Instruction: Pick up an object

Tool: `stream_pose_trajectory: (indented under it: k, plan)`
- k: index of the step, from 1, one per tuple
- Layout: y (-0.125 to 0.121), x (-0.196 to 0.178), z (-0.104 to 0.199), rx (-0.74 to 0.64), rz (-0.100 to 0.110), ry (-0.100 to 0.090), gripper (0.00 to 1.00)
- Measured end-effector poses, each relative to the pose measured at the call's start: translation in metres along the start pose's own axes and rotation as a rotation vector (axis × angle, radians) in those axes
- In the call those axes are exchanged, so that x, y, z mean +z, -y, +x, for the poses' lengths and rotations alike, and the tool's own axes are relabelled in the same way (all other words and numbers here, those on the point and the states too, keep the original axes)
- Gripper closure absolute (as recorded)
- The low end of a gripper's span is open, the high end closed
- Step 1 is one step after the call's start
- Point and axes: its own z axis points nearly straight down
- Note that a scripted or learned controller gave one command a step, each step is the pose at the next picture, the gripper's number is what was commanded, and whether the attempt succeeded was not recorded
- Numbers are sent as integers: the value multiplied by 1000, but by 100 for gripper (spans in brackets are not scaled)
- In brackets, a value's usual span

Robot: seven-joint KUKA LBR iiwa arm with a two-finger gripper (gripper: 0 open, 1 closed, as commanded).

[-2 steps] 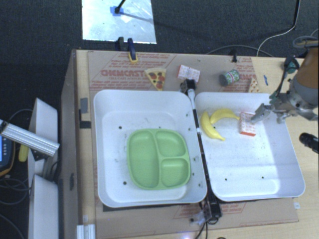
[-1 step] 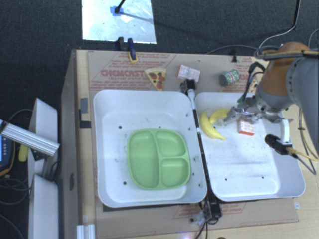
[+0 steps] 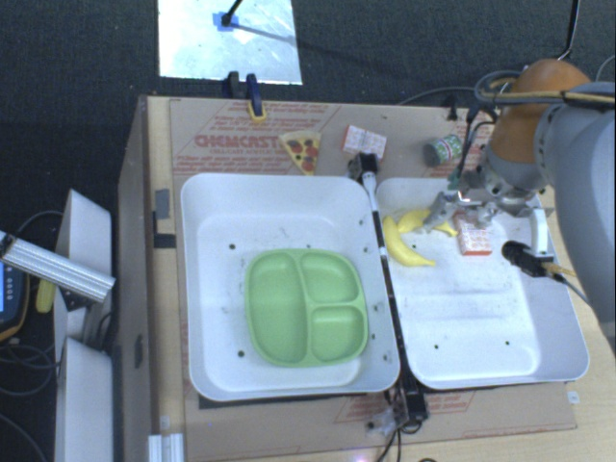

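Claw (image 3: 460, 205) low in the right bin (image 3: 500, 354) (grip state impossible to tell), bananas (image 3: 406, 242) just left, curving toward the divider, small red-and-white packet (image 3: 473, 239) directly below.

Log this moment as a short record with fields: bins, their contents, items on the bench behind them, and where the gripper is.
left bin: green divided plate
right bin: yellow banana at the upper left, small orange-and-white box beside it
bench behind the bins: toy pizza slice, small white card, small can
gripper: low over the right bin's upper part, between banana and box
held object: none seen
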Motion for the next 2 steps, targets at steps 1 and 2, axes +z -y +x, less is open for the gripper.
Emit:
stream_pose_trajectory:
  k: [1, 2]
  plan:
    - [0, -10, 0, -3, 4, -1, 100]
    - [0, -10, 0, -4, 2, 0, 0]
